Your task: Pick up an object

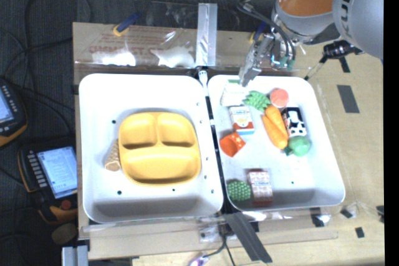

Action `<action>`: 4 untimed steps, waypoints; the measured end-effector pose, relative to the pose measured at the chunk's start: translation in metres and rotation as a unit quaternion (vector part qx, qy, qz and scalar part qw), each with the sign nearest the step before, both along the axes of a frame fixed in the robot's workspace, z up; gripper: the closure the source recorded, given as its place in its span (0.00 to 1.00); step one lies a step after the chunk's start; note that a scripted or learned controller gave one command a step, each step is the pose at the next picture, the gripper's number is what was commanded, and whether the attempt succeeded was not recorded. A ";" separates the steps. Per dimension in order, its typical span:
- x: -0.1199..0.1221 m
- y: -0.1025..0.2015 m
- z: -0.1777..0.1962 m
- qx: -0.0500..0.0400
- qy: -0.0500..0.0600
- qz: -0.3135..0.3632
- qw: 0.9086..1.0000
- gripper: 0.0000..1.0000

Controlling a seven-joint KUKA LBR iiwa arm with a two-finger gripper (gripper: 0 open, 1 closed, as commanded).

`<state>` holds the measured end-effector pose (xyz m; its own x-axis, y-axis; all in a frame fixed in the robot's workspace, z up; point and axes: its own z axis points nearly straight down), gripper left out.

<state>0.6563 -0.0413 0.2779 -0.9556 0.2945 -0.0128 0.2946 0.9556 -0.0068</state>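
a yellow divided tray [159,147] lies in the left white bin [100,103], with an ice cream cone toy [113,156] touching its left edge. behind the bins a clear plastic sheet [149,40] covers a cardboard panel, and a metal strip [206,34] stands at its middle. two handheld devices with lit screens [53,171] sit on the floor to the left, among black cables [43,3].
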 end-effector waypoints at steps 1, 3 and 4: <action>0.001 0.000 0.010 -0.002 -0.002 0.000 1.000 1.00; -0.113 -0.095 -0.075 0.004 0.004 -0.143 0.990 1.00; -0.087 -0.029 -0.038 0.006 0.004 -0.154 0.988 1.00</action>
<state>0.5692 -0.0701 0.2395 -0.8212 0.5707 -0.0013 0.5707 0.8212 0.0004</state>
